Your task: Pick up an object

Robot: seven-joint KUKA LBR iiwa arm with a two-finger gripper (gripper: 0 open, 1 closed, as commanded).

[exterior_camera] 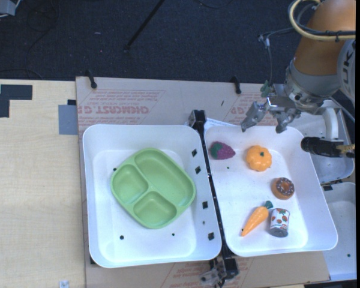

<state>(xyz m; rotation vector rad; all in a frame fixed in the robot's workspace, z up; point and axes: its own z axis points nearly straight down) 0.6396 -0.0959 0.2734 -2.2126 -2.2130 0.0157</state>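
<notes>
My gripper (266, 122) hangs above the far edge of the right bin (315, 179), open, with nothing between its fingers. Just below it in that bin sits an orange pumpkin (258, 158). A purple berry-like toy (222, 151) lies to the pumpkin's left. Nearer the front are a brown donut (283, 188), an orange carrot (255, 221) and a small printed can (279, 222) lying beside the carrot.
The left bin (102, 221) holds a green divided plate (153, 187). A black divider (205, 185) runs between the two bins. Cardboard (144, 104) lies under the bins at the back.
</notes>
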